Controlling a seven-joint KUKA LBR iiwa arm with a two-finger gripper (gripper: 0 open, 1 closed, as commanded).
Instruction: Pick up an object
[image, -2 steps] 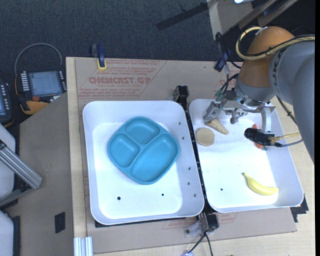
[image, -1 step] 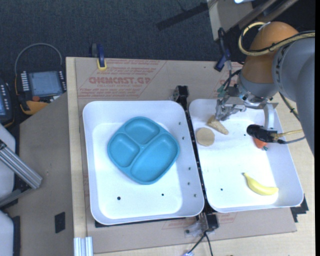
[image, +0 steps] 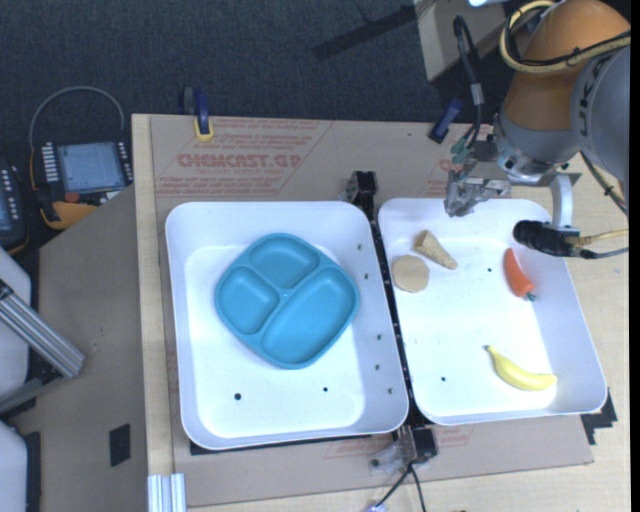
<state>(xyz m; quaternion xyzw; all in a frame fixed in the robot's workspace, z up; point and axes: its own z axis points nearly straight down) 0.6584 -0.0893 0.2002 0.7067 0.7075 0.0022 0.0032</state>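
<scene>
While hovering over the right bin (image: 575, 330) at its far rim, gripper (image: 462, 205) carrying nothing. Nearest targets: tan wedge (image: 435, 250) and beige disc (image: 409, 273), lying close together. Likely failure: closing on one, nudging the other aside, gripping neither.

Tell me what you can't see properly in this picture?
- Gripper: its tips are small and blurred in the camera view, so how they stand is unclear.
- Arm: cut off by the top and right edges.
- Tan wedge and round tan piece: too small to identify.
- Screen device: its display is unreadable.
</scene>
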